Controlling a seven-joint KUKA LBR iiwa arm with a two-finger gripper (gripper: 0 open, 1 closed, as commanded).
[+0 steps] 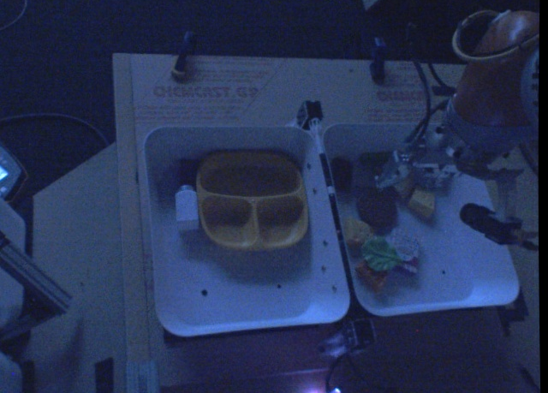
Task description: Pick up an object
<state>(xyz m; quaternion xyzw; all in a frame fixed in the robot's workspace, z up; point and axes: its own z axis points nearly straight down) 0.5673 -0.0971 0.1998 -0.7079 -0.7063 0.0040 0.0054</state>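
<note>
Hovering: claw (409, 179) over right bin (479, 276) | yellow block (421, 203) just beside | grip: cannot tell

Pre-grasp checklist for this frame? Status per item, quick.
1. Gripper over the right white bin: ok.
2. Candidate objects near it: the pale yellow block and the dark round object lie close below: ok.
3. Finger state: cannot tell, too dark.
4. Anything already held: cannot tell.
5. Clutter: the green leafy piece sits in a tight pile with other small items: not ok for a clean pick there.
6. Yellow divided plate lies in the left white bin, away from the arm: ok.
</note>
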